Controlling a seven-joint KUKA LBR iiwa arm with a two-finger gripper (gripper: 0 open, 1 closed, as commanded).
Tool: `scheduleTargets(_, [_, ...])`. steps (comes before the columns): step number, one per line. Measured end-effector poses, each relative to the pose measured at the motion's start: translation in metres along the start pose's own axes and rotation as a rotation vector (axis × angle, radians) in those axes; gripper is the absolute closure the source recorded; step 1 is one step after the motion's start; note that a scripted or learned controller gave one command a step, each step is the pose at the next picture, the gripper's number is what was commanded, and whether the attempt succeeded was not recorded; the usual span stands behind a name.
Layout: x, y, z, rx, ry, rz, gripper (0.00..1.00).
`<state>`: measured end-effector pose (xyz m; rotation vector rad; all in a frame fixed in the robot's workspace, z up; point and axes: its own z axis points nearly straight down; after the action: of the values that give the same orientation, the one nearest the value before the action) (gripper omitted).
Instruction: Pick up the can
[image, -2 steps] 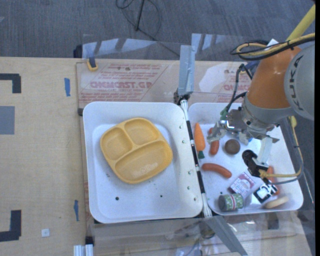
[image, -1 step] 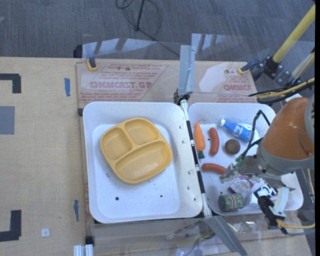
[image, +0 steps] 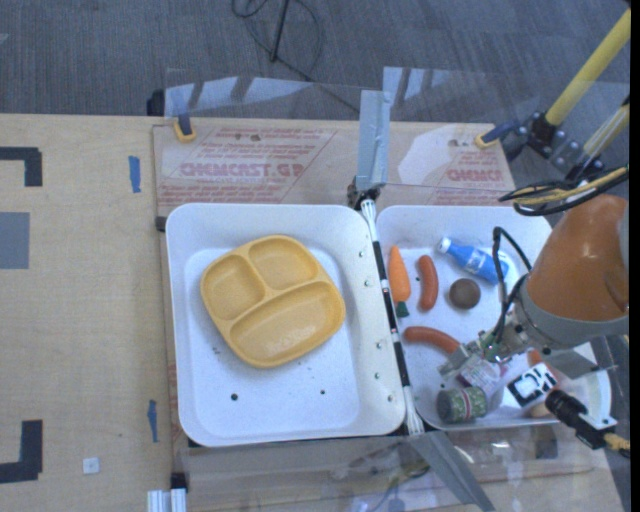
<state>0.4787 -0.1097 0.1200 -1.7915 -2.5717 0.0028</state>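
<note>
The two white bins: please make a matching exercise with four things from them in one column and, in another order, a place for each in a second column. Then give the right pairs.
Things:
1. yellow plate
2. can
3. carrot
4. blue bottle

Places:
A. at the near edge of the right bin, lying on its side just below the gripper
B. in the middle of the left bin
C. near the far edge of the right bin
D. in the right bin, next to the wall that it shares with the left bin

Pairs: 1-B, 2-A, 3-D, 4-C
</note>
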Motion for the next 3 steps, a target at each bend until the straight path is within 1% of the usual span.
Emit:
scheduleTargets(1, [0.001, 0.006, 0.034, -0.014, -0.01, -0.413, 0.0])
scheduleTargets(2, [0.001, 0.004, 0.028, -0.008, -0.002, -0.41, 1.0])
scheduleTargets(3, [0.032, 0.013, -0.062, -0.004, -0.006, -0.936, 1.0])
